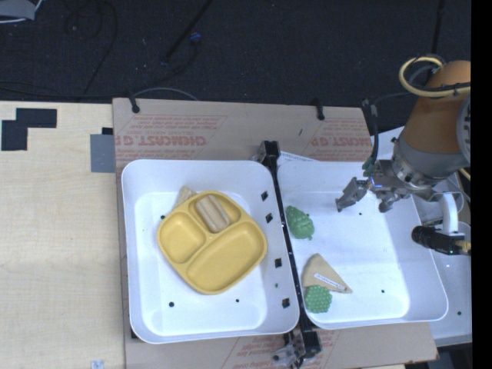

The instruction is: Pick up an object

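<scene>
Pickable items sit in two bins. Right bin (415,298): a green broccoli-like piece (299,224) near the left wall, upper half; a tan wedge (323,274), looks like a sandwich or pie slice, near the lower left corner; a second green piece (318,299) touching the wedge's lower edge, just beside the divider between the bins. Left bin (146,283): a yellow compartment plate (213,241) lying tilted relative to the bin walls, three compartments; a tan bread-like roll (213,212) sits in its upper compartment, other two compartments hold nothing I can make out. A pale edge of something pokes out from under the plate's upper left rim, can't identify it. Gripper (369,193) is over the upper right part of the right bin, well apart from all three items there, nearest the upper green piece. Fingers (347,196) are spread apart, nothing between them. Grey arm with the orange band (438,106) enters from the right, above the bin's right wall. Both bins rest on a cardboard sheet (231,133) with reversed red print, on a light wood table (54,244); dark floor with cables behind.
</scene>
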{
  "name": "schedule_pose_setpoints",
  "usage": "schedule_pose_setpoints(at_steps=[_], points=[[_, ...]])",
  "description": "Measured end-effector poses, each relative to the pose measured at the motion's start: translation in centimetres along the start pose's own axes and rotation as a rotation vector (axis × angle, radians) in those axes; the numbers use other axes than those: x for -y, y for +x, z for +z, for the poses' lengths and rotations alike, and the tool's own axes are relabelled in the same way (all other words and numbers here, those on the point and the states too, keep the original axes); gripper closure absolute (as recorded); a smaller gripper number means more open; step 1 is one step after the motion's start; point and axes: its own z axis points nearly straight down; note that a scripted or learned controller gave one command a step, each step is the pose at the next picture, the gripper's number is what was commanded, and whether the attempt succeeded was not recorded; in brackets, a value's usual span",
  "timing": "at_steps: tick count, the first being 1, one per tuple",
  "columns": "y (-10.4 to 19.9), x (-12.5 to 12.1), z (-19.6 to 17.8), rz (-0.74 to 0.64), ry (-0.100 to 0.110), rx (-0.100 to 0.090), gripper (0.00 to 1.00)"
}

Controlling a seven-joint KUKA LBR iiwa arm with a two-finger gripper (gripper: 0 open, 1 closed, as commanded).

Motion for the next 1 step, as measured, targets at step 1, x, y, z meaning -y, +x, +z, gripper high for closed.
schedule_pose_setpoints(at_steps=[1], points=[[0.0, -0.26, -0.85, -0.002, -0.014, 0.002, 0.0]])
